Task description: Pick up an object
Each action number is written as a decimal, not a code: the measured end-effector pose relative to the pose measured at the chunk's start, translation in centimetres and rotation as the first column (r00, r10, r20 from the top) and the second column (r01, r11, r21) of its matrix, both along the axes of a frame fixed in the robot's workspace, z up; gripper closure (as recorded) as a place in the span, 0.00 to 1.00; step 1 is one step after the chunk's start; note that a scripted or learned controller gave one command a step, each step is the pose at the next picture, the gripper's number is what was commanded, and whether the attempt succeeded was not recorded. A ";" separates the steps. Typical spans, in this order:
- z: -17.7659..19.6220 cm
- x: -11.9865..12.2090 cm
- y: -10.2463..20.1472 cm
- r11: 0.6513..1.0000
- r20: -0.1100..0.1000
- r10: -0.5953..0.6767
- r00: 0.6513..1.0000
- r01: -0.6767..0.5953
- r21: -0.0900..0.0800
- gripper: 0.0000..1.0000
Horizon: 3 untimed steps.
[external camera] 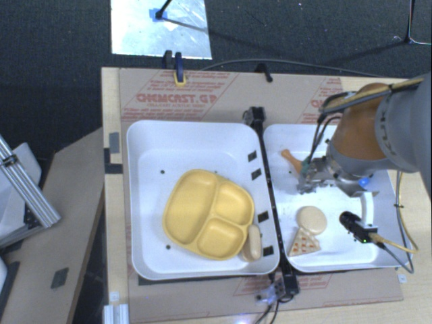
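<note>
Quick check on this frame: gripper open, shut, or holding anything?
Gripper: cannot be told; it sits low in the right bin near the orange-brown piece, with nothing seen between its tips.

Two shallow white bins sit side by side on the bench: the left bin (145, 181) and the right bin (283, 201).

The left bin holds two things: one yellow divided tray (206, 211) with three compartments, and one pale tan bread-like piece (253, 243) touching the tray's near right corner.

The right bin holds three loose things: one round beige bun-like piece (312, 219), one wedge like a pizza slice (304, 243) just near of it, and one small orange-brown stick-like item (291, 159) toward the far left.

One arm reaches in from the right, bearing one gripper (312, 179).

One blue and yellow clamp (177, 66) stands at the far edge of the bench.
</note>
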State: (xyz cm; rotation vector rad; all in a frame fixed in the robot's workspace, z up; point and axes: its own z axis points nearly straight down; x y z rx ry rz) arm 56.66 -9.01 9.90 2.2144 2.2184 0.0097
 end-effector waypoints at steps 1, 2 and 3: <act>6.5 0.2 0.0 1.000 -0.001 0.002 1.000 -0.002 0.000 1.00; 12.9 0.1 -0.2 1.000 -0.002 0.002 1.000 -0.002 -0.001 1.00; 18.3 0.3 -0.3 1.000 -0.001 0.002 1.000 -0.002 -0.001 1.00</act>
